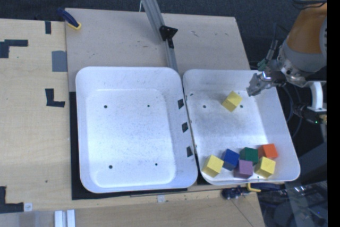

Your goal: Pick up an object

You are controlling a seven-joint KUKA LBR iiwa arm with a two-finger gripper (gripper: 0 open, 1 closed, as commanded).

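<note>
We see our gripper (255, 86) over the right shallow white bin (276, 130), just right of a lone yellow cube (231, 101); whether it is clenched or released we cannot tell. Six more small coloured cubes (241, 162) cluster at the bin's near edge.

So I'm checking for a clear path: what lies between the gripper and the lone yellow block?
Bare white bin floor in the camera view, between the gripper and the yellow block.
</note>
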